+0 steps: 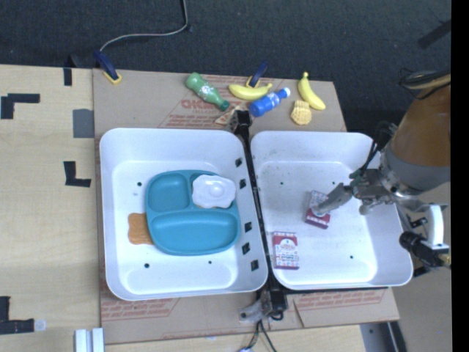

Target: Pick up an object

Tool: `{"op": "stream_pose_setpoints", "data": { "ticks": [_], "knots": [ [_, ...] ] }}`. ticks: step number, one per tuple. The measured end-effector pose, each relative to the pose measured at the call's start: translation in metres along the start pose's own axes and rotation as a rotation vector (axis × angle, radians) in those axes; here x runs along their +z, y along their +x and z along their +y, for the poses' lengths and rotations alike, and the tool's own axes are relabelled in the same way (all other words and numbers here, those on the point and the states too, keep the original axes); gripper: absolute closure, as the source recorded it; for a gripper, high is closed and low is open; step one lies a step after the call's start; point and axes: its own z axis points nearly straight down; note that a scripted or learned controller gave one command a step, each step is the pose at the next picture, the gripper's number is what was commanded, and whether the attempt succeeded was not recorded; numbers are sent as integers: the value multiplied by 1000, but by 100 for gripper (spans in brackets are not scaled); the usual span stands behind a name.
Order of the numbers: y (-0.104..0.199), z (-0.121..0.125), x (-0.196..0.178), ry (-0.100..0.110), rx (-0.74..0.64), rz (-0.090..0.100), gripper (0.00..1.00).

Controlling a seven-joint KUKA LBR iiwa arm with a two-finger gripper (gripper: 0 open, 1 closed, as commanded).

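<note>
We are reaching in from the right over the right bin [366, 147], with the orange band of our arm sitting above its right rim. Our end effector [327, 206] is slanting down and leftward toward the middle of that bin, and its tip is lying right against a small red-and-grey packet [317, 211] resting on the bin floor. We cannot tell whether the fingers are spread or closed, nor whether the packet is sitting between them. A second small carton [285, 250], red and white, is lying flat nearer the front left corner of the same bin, well apart from the end effector.

In the left bin [117, 196] a blue sectioned plate [187, 222] is lying flat, with a white fried-egg toy [213, 191] resting on its upper right section and a tan slice of toast [138, 229] poking out from under its left edge.

Behind the bins, on the bench [44, 196], we are seeing a green bottle [206, 91], a yellow banana [250, 91], a blue bottle [267, 102], a second banana [311, 92] and a small corn cob [300, 112].
</note>
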Motion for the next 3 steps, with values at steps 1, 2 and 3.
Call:
{"op": "stream_pose_setpoints", "data": {
  "ticks": [1, 2, 3],
  "knots": [
    [28, 33, 116, -12, 1, -4, 0],
    [47, 63, 116, -15, -1, -5, 0],
    [16, 157, 120, -6, -2, -4, 0]
  ]
}}
